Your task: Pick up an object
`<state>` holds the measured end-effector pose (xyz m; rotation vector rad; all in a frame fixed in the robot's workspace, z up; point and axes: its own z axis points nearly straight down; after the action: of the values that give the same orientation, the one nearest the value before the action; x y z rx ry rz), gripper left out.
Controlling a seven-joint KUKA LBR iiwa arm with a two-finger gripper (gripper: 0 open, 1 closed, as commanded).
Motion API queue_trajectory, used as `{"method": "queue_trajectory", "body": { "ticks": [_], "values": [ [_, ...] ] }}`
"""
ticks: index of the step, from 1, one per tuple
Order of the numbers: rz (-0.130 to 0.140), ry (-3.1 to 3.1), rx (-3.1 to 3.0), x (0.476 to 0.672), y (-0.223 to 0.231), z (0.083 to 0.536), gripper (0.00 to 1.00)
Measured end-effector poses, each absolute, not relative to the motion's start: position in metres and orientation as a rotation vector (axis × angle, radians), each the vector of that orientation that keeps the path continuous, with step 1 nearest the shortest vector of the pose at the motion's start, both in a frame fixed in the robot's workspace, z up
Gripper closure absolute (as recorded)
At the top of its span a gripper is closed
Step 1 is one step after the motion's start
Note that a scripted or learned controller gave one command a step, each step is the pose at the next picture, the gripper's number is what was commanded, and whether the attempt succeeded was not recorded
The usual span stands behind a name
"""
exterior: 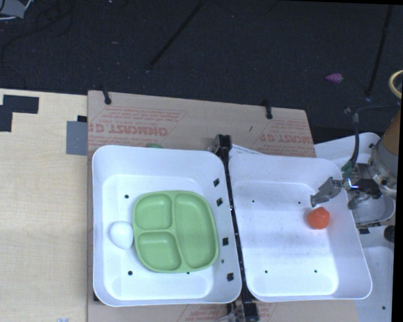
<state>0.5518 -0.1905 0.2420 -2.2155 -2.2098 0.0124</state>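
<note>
Cardboard (190, 126) underlies both bins. Left bin (106, 185): green tray (174, 229), white egg (121, 235). Right bin (284, 262): orange ball (318, 218). I see the gripper (340, 193) spread open, holding nothing.

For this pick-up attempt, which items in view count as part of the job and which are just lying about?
In play:
- claw, over the right bin
- orange ball, just below the claw, not held

Lying about:
- green divided plate in the left bin
- white egg-shaped object touching the plate's left edge
</note>
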Motion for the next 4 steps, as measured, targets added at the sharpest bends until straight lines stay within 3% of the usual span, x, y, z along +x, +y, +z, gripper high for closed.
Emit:
{"method": "queue_trajectory", "body": {
  "ticks": [1,3,4],
  "values": [
    [0.002,-2.221,-2.221,0.554,-0.191,0.249,0.0],
    [0.006,-2.216,-2.216,0.56,-0.192,0.126,0.0],
    [0.003,-2.217,-2.221,0.559,-0.19,0.086,0.0]
  ]
}}
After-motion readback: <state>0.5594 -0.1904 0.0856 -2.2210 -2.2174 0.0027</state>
